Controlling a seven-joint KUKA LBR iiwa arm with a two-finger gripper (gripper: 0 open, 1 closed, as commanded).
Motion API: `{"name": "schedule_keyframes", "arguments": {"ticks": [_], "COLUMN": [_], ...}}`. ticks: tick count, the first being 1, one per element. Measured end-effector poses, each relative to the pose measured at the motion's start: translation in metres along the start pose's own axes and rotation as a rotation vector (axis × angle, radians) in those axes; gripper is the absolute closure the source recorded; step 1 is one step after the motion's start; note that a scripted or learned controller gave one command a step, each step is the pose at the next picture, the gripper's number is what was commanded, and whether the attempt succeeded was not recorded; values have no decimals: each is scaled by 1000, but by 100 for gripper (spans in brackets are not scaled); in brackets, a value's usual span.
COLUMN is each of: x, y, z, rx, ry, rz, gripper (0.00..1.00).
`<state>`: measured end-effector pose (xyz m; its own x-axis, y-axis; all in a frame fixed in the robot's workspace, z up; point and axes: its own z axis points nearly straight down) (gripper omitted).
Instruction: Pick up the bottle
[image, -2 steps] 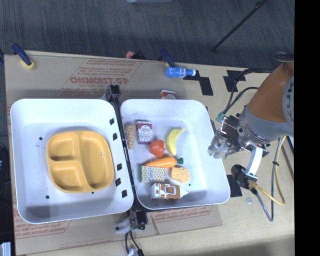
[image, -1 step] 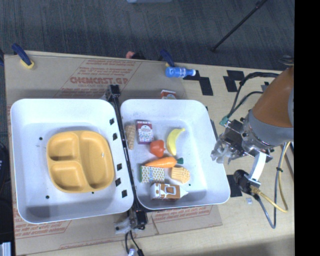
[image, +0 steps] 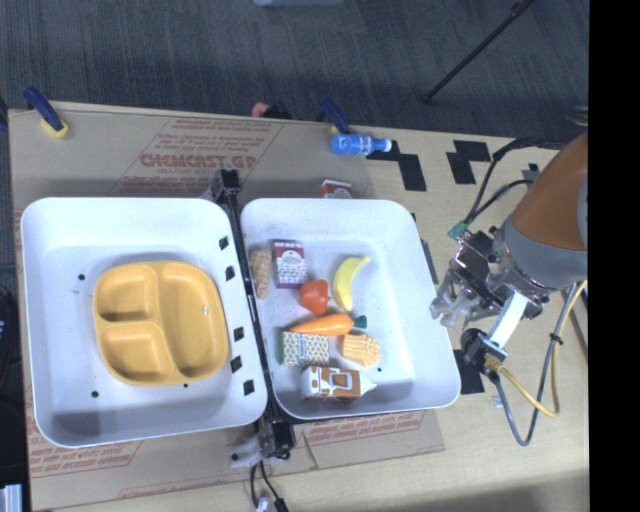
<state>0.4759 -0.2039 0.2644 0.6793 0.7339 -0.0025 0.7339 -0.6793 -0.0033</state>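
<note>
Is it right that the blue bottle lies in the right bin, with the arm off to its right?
Not quite. The camera view shows the bottle on the bench beyond the right bin, outside it. The arm is indeed off to the right of the bin.

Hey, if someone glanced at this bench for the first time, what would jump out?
A yellow divided tray sits in the left bin. The right bin holds a cluster of toy food, including a banana and carrot. The arm's pincer hovers beside that bin's right rim.
</note>
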Motion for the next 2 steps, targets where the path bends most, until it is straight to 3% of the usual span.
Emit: {"name": "schedule_keyframes", "arguments": {"ticks": [2], "x": [-5], "y": [5], "z": [12], "rx": [0], "ry": [1], "rz": [480], "gripper": [100]}}
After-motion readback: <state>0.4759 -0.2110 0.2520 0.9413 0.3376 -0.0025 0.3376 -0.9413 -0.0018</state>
